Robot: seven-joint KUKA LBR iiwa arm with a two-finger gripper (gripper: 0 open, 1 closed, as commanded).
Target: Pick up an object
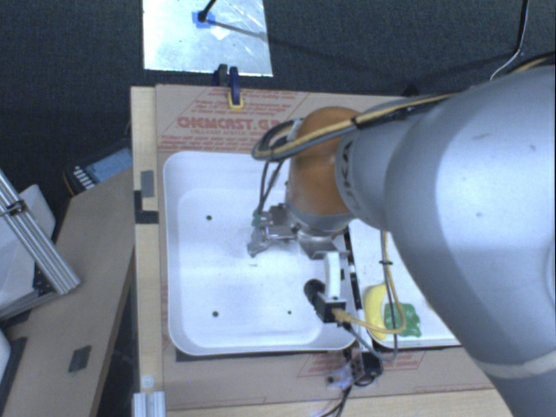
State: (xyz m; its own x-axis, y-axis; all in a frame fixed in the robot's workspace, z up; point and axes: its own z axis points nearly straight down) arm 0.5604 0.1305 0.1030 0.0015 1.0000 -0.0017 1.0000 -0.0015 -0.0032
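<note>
My grey arm with its orange band (320, 168) reaches in from the right and covers most of the right bin. The gripper (258, 237) hangs over the middle of the left white bin (195, 320), close to its floor; its fingers are too small and blurred to read. Nothing is visible between them. A yellow object (377, 309) with a green piece (408, 321) beside it lies in the right bin's near left corner, partly behind the arm's cables.
The bins rest on a cardboard sheet (217, 120) with red print. A silver foil square (207, 23) lies at the back. A metal rail (35, 241) and grey bench sit to the left. Cables and a black connector (318, 299) dangle over the bins' shared wall.
</note>
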